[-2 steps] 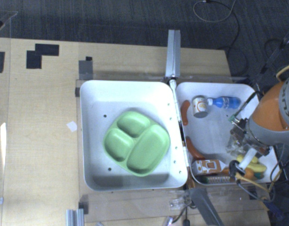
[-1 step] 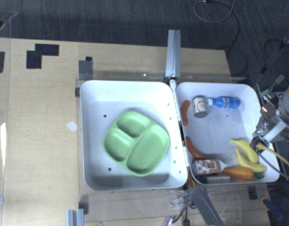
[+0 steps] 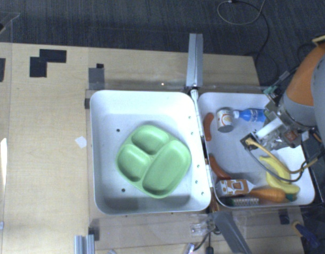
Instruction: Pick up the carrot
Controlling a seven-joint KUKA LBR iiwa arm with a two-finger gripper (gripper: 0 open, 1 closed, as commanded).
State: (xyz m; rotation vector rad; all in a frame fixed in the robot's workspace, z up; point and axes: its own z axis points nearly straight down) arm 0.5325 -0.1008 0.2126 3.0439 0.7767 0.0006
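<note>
- 2 bins sit side by side. The carrot (image 3: pixel 267 195) lies in the right bin (image 3: pixel 236 152), along its near wall and towards the right corner.
- We judge the step to be the approach. The gripper (image 3: pixel 281 136) hangs over the bin's right part, well apart from the carrot, with nothing seen in its grasp. We cannot tell whether it is spread or pressed together.
- Next, we think, it must travel towards the near wall, line up across the carrot's length and come down.
- Room is tight there. The banana (image 3: pixel 278 167) lies between gripper and carrot, its lower end just beside the carrot's right tip. A carton (image 3: pixel 234 186) sits at the left tip, and the wall runs close alongside.
- A descent too near the wall could strike the rim, and one too far in could catch the banana.
- The bin's middle gives freer passage. The can (image 3: pixel 224 119), bottle (image 3: pixel 252 114) and 2 sausages (image 3: pixel 207 126) keep to the far and left sides.
</note>
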